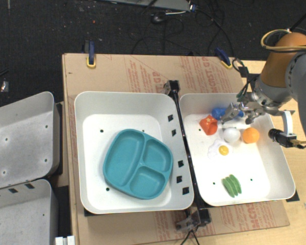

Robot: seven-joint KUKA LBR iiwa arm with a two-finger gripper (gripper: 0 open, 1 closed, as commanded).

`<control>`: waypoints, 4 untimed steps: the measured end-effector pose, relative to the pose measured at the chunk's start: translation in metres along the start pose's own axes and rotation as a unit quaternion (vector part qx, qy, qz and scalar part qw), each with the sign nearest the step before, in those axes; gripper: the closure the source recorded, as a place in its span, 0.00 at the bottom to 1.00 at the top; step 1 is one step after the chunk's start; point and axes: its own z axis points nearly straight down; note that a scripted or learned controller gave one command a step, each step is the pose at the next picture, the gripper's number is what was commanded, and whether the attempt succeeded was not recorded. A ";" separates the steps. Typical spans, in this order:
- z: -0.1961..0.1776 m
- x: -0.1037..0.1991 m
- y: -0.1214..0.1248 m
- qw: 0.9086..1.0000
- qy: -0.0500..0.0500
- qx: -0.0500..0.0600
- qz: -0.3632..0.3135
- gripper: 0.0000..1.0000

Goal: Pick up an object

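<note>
In the right bin [275,185] lie a red pepper-like toy [208,125], a blue toy [219,112], a white egg-shaped ball [231,135], an orange ball [250,136], a small fried-egg toy [220,149] and a green pod [232,185]. My gripper [238,112] hangs low over the bin's far part, just above the white ball and right of the blue toy. Nothing visibly sits between its fingers.
The left bin [92,137] holds a teal divided plate [138,163]. A black divider with clips [181,137] runs between the bins. The arm's grey body with its orange band [283,60] comes in over the right bin's far right corner. White trays [20,137] lie off the bench to the left.
</note>
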 end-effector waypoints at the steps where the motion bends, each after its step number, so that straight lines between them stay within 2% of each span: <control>1: 0.010 0.000 -0.002 1.000 0.000 -0.001 0.001 0.00; 2: -0.001 0.001 -0.001 1.000 -0.001 -0.004 -0.001 1.00; 3: -0.064 -0.003 -0.004 1.000 -0.002 -0.010 0.002 1.00; 4: -0.117 -0.007 -0.013 1.000 -0.002 -0.010 0.002 1.00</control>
